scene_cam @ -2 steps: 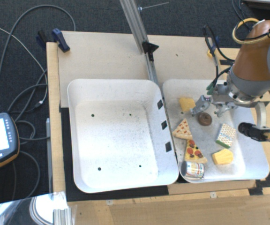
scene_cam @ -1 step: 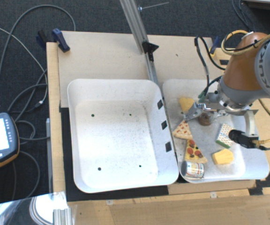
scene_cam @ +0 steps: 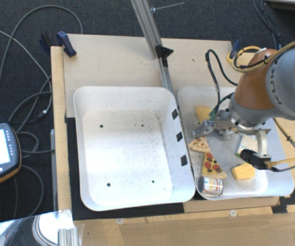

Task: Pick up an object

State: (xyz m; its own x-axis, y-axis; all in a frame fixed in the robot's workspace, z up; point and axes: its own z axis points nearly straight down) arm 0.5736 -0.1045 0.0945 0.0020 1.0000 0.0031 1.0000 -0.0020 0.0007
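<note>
My gripper [scene_cam: 205, 129] hangs low in the right bin [scene_cam: 275, 186], near its left wall, reaching in from the grey and orange arm [scene_cam: 257, 91]. Just below it lies a pizza slice toy [scene_cam: 199, 145], touching or nearly touching the gripper's tip. A yellow cheese wedge [scene_cam: 203, 113] sits just above the gripper. A second pizza slice [scene_cam: 212, 165], a small can [scene_cam: 212, 186] on its side and a yellow block [scene_cam: 244, 172] lie toward the bin's front. A patterned flat piece [scene_cam: 248, 140] is partly hidden under the wrist.
The left bin [scene_cam: 86, 101] stands beside the right one, with black clips [scene_cam: 178, 136] along the shared wall. A slanted metal pole [scene_cam: 146, 22] rises behind the bins. Cables [scene_cam: 283, 163] trail from the wrist over the right bin.
</note>
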